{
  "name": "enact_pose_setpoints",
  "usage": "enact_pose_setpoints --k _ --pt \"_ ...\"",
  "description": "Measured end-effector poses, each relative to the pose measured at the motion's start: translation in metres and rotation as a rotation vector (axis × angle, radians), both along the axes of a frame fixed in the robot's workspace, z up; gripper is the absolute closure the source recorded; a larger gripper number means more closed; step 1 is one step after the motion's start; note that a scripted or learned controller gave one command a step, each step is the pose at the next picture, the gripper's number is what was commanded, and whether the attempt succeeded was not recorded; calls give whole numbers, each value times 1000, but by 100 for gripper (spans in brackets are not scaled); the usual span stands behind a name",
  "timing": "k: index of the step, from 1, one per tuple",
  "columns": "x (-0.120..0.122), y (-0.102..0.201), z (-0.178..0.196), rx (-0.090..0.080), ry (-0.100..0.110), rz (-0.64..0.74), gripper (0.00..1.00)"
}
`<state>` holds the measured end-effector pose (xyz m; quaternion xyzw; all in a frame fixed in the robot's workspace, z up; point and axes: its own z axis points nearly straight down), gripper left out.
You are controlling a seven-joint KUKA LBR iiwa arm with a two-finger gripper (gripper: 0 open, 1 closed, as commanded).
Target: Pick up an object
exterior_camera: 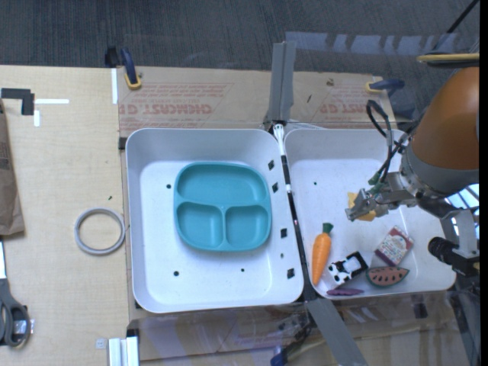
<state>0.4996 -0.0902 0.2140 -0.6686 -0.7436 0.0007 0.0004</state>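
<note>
- Gripper [361, 209] hangs low in the right bin [320, 155], over a yellow object [358, 202]; we cannot tell its grasp.
- We see a carrot [321, 255] nearer, a teal plate [223, 207] left.

You see the gripper [360, 209] low in the right bin [335, 155], over a yellow object [364, 208], carrot [321, 256] nearby.
</note>
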Motion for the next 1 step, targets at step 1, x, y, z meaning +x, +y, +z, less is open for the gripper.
enact_pose_setpoints --k 1 --pt "-22 20 -24 0 2 -10 100"
